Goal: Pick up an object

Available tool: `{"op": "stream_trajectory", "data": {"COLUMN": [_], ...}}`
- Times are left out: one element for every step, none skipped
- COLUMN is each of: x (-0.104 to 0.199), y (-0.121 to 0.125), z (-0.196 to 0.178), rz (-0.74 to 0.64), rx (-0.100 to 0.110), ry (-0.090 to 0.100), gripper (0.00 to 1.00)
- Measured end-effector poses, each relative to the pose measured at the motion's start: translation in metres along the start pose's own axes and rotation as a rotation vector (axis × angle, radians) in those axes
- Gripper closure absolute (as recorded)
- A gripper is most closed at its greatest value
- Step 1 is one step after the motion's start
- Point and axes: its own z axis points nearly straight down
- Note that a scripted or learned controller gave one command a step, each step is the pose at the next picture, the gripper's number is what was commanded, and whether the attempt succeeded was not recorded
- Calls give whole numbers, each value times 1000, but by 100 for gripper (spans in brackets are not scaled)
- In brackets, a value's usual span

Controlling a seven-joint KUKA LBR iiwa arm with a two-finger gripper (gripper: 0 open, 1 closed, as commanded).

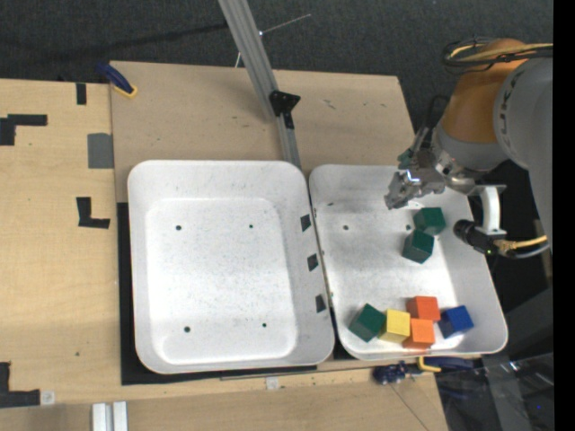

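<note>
A small blue clamp [395,373] sits at the bench's near edge, just below the right bin [359,196]. Inside that bin, along its near wall, a cluster of blocks lies packed together: a green block [367,322], a yellow block [397,323], two orange blocks [422,319] and a blue block [456,320], the first four touching, the blue one just beside them. Farther back in the same bin two dark green blocks [422,233] lie close to each other near the right wall.

The gripper [402,194] hangs over the far part of the right bin, just beside the upper dark green block; I cannot tell how its fingers stand, and nothing shows between them. The grey arm [526,88] with its orange band enters from the right.

The left bin [144,187] is speckled white with four small dark dots. Both bins rest on a black mat [123,285] over a light wooden bench [180,106] marked with black tape. A metal pole [252,43] crosses a dark floor [90,7].
</note>
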Motion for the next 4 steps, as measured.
{"op": "stream_trajectory", "data": {"x": [0,49,96,147], "y": [1,4,9,18], "z": [-47,-43,-54,-67], "rz": [0,-4,-4,-5], "rx": [1,7,5,5], "ry": [0,2,3,3], "gripper": [100,100,100,100]}}
